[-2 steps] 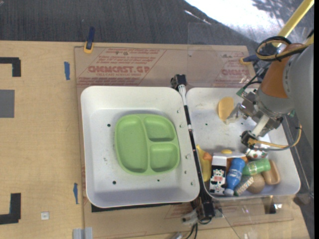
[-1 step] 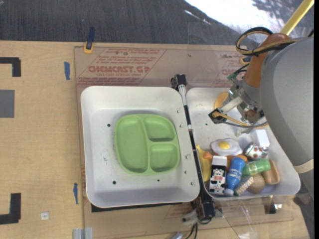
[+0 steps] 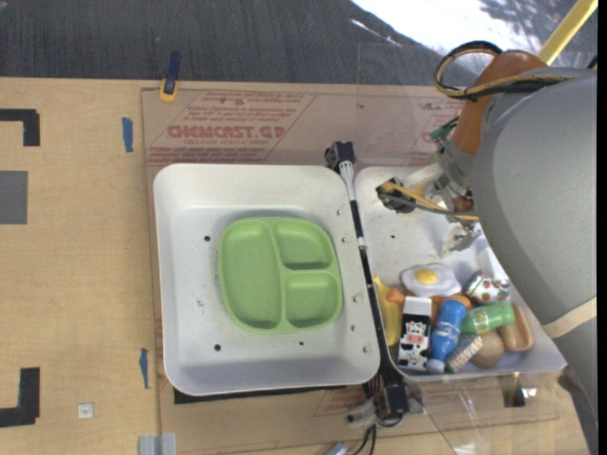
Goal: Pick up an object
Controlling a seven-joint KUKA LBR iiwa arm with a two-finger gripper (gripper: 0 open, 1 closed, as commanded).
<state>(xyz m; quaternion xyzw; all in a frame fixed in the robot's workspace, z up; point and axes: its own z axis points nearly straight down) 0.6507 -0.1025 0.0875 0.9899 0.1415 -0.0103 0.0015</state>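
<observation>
The fingers (image 3: 461, 236) hang low over the far half of the right bin (image 3: 403, 246), above bare white floor; whether they are clenched or released cannot be told, and nothing shows between them. Just near of them lies a toy fried egg (image 3: 427, 278). The other objects are huddled in the near right part of that bin: a cow-patterned carton (image 3: 413, 331) standing by the left wall, a blue bottle (image 3: 446, 333) just right of it, a green bottle (image 3: 487, 318) lying across the pile, and a brown bread-like piece (image 3: 494, 348) nearest the corner. The grey arm (image 3: 541, 188) comes in from the right and covers the bin's right side. The left bin (image 3: 180, 254), touching the right one, holds a green divided plate (image 3: 280, 273). Both bins rest on the brown desk (image 3: 76, 254).
</observation>
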